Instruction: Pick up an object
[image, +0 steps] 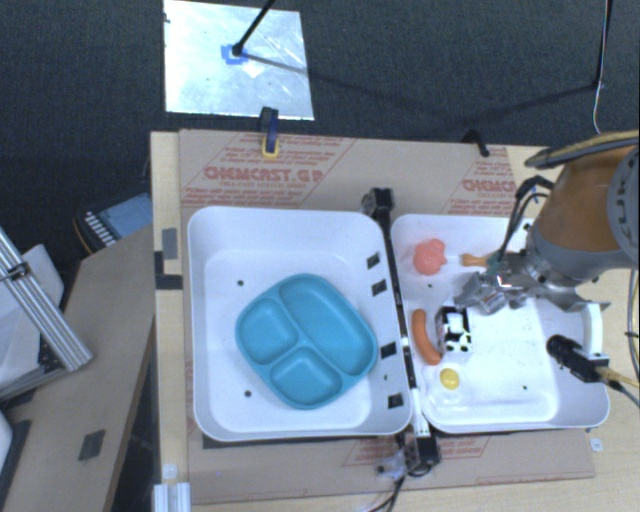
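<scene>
On the left side of the bench (166, 300) sits the left bin (200, 330), and a blue divided plate (305, 340) lies flat in the middle of its floor, tilted toward the bin's near right corner, with its three compartments facing up.

Across the divider, the right bin (510, 385) carries several small things, all gathered in its left half. An orange-red toy sausage (425, 336) lies along the left wall, about halfway down. A pink rounded toy (430, 256) rests near the far left corner. A small yellow round piece (449, 379) sits toward the near left corner, just below the sausage's end. A black-and-white patterned block (457, 332) stands just beside the sausage on its right; whether the two touch is not clear. A short orange stick-like piece (473, 260) lies near the far wall, right of the pink toy.

Over the middle of the right bin, the gripper (483, 295) hangs just above and to the right of the black-and-white block, close to the orange piece. Nothing is visibly pinched in it, and whether it is spread or pressed together cannot be told. The grey arm (580, 255) with its orange band extends from it over the right bin's far right corner.
</scene>
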